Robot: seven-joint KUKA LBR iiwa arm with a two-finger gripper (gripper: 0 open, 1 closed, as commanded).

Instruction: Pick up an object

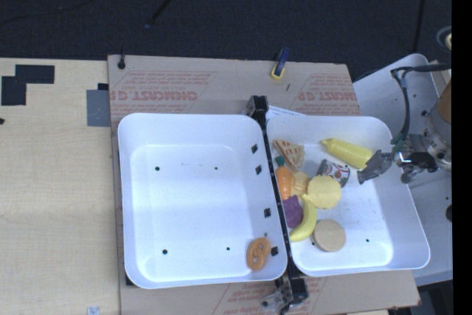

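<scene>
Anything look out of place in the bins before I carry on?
One thing: a small orange pretzel lies alone in the left bin, by its near right corner, while the other toys are heaped in the right bin. Nothing looks spilled or broken.

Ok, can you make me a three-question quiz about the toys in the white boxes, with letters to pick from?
1. Where is the pretzel?
A. left bin
B. right bin
C. on the floor

2. What colour is the bottle?
A. blue
B. yellow
C. black

3. Where is the robot's hand?
A. over the right bin
B. over the left bin
C. on the pretzel

Answers: 1 A, it lies in the left bin's near corner. 2 B, it is yellow all over. 3 A, it hangs over the right bin, just beside the bottle.
</scene>
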